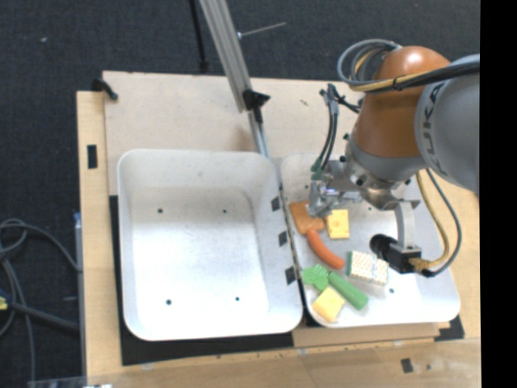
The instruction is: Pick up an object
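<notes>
My gripper (pixel 317 203) hangs low in the right bin (pixel 428 297), near its left wall. Its tips sit right over a tan-orange piece (pixel 304 219) at the bin's left side. Just right of it lies a yellow cheese-like block (pixel 338 224). An orange carrot (pixel 325 251) lies below these, then a green piece (pixel 335 285), a yellow wedge (pixel 329 304) and a pale speckled block (pixel 367 268). Nothing shows held between the fingers, and their spacing is hidden by the wrist.
The left bin (pixel 137 176) is beside the right one, sharing a raised middle wall (pixel 284 217). A metal pole (pixel 234 63) slants up from behind the bins. A black cable fitting (pixel 394 253) hangs off the arm over the right bin.
</notes>
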Robot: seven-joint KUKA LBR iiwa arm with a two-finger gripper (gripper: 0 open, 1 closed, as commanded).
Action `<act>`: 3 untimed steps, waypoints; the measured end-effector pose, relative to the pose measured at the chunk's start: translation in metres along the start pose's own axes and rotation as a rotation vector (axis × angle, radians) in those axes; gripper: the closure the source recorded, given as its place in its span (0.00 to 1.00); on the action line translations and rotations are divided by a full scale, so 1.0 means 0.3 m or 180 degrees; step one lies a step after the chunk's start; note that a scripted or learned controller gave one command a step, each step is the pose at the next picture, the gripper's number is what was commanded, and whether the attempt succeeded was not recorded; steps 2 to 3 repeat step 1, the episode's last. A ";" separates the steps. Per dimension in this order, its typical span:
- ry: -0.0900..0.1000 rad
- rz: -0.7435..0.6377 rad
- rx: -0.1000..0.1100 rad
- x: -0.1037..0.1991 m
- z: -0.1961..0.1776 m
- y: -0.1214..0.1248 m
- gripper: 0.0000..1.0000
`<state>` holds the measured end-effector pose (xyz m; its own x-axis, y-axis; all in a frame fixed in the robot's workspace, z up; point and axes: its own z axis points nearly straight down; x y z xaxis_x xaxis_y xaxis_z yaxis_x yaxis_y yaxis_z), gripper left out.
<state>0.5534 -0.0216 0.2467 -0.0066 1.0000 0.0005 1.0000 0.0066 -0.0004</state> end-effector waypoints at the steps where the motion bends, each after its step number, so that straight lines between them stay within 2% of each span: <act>1: 0.0000 -0.0002 -0.0001 0.184 0.037 0.030 1.00; 3: 0.0000 -0.0002 -0.0001 0.184 0.037 0.030 1.00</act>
